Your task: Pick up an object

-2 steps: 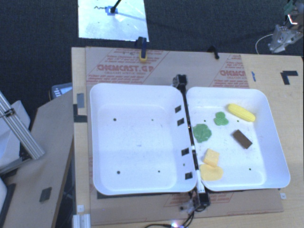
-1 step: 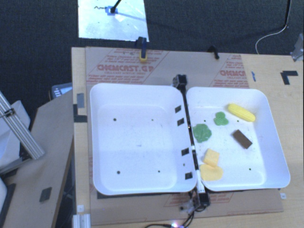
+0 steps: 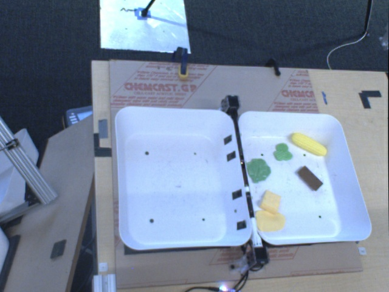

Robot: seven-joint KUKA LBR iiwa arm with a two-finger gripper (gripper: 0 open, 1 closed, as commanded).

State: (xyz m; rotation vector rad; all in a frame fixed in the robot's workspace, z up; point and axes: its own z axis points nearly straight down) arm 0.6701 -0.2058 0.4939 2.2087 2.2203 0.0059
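Gripper state cannot be told from this moment. All objects are found in the right bin (image 3: 349, 163). A yellow corn cob (image 3: 309, 143) is laid near the far wall, with a small green piece (image 3: 282, 152) just left of it. A larger green leafy piece (image 3: 259, 170) is set by the bin's left wall. A brown block (image 3: 310, 178) is placed mid-bin, tilted. A yellow cube (image 3: 271, 201) is touching a flat yellow piece (image 3: 270, 221) near the front-left corner. The left bin (image 3: 176, 181) is seated alongside, both on a cardboard-covered bench (image 3: 200, 84). Dark carpet (image 3: 48, 41) is seen beyond.
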